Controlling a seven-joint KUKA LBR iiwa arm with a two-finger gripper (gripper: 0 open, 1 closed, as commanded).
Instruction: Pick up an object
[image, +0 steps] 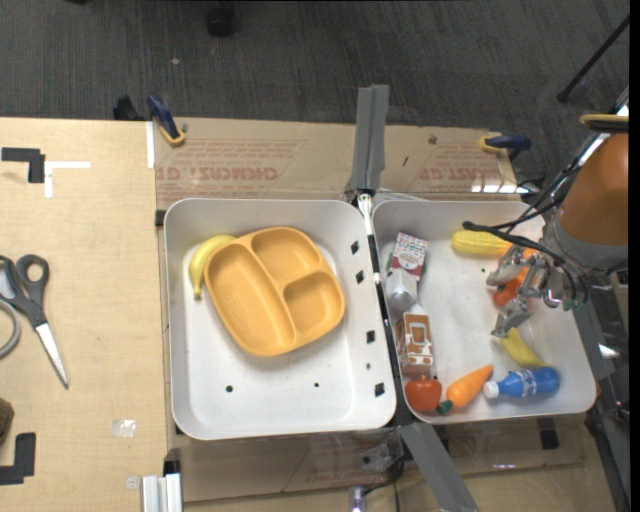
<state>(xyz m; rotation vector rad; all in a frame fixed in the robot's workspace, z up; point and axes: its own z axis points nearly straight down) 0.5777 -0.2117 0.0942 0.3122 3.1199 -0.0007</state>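
From above, the grey arm (600, 200) enters at the right edge, its upper part cut off by the frame, and its pincer (520, 290) hangs low over the right bin (470, 215) amid a tangle of cables; whether the pincer is open or closed I cannot tell, since metal parts and wiring blur together there. An orange-red thing (503, 290) sits right at the pincer, half covered by it and too hidden to identify, and a small yellow piece (520, 348) lies just below. A corn cob (480, 241) rests near the far wall of that bin, a carrot (468, 386) and a blue-and-white bottle (522, 383) lie along the near wall, and a red tomato (423, 394) sits in the near left corner. Two packets, one red and white (407, 255), one brown (415, 341), lie along the left wall, with bare white floor in the middle of the bin. In the left bin (200, 400) a yellow divided plate (272, 290) covers most of a banana (203, 258), leaving open floor toward the near wall. Scissors (35, 310) lie on the worktop (80, 400) at the left, partly cut by the frame
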